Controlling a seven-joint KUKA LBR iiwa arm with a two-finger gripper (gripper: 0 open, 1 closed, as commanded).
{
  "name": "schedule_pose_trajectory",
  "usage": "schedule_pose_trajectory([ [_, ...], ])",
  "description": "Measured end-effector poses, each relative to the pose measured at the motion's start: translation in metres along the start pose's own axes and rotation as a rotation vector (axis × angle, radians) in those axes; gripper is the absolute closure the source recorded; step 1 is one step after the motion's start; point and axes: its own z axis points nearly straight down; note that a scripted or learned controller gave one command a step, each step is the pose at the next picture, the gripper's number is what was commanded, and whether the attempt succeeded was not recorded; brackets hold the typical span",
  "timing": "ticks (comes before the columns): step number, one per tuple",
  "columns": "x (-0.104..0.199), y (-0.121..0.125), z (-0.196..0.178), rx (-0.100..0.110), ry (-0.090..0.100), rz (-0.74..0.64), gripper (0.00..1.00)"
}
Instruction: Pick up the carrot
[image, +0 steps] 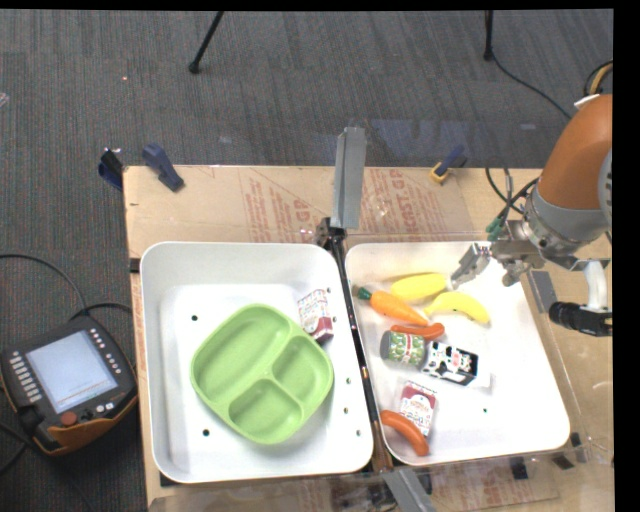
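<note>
The carrot (391, 305), orange with a green top at its left end, lies in the right bin (530, 400) near the bin's upper left. A yellow lemon-like piece (418, 287) and a banana (459, 306) sit just to its right. My gripper (492, 266) hovers over the right bin's upper right part, up and to the right of the carrot, well apart from it. Its fingers are spread and hold nothing.
Below the carrot lie a sausage (417, 330), a small can (405, 348), a black-and-white carton (453, 364), a red packet (417, 405) and another sausage (404, 433). The left bin (170, 300) holds a green divided plate (262, 373) and a small packet (316, 313).
</note>
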Motion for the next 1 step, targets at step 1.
schedule_pose_trajectory([
  [1, 0.0911, 0.0072, 0.1005, -0.001, -0.001, -0.309, 0.00],
])
